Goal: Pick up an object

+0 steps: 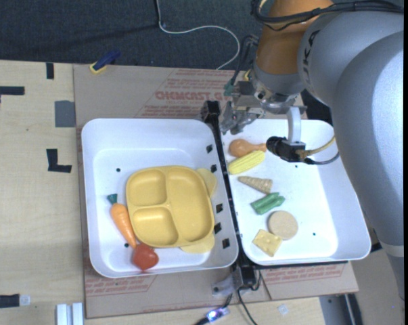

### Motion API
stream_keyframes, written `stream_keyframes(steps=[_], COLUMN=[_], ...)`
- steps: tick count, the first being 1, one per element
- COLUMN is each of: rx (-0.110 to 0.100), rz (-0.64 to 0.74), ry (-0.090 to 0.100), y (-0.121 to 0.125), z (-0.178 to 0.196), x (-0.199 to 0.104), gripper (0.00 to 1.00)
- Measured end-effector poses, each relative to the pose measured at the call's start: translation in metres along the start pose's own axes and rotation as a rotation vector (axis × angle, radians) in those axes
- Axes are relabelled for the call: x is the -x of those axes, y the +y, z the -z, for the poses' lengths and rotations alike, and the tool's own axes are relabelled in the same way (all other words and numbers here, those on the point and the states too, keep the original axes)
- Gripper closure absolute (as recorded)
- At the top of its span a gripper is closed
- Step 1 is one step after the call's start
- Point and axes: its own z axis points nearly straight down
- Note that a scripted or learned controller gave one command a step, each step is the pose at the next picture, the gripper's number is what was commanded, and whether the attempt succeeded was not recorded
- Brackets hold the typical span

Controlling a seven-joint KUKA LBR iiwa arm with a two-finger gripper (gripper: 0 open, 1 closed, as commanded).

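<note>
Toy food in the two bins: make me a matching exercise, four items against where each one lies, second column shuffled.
Items:
1. carrot
2. corn cob
3. round cracker
4. tomato

Places:
A. right bin, near its front, beside the cheese wedge
B. left bin, front corner, at the carrot's tip
C. left bin, along the left side of the yellow tray
D. right bin, near its back, just below the gripper

Pairs: 1-C, 2-D, 3-A, 4-B

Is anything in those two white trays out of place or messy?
One oddity: the yellow divided plate in the left bin sits tilted atop another yellow piece poking out beneath it. The toy foods in the right bin simply lie loose.
</note>
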Motion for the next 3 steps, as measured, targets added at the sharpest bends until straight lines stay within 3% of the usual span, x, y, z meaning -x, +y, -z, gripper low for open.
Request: stream_keyframes(steps=[2, 3], rx=[-0.001, 0.0], rz=[-0.006, -0.006], ry=[-0.002, -0.002], y=[-0.005, -0.009], z=[0.014, 0.018], x=[0.014, 0.006], gripper=[1.0, 1.0])
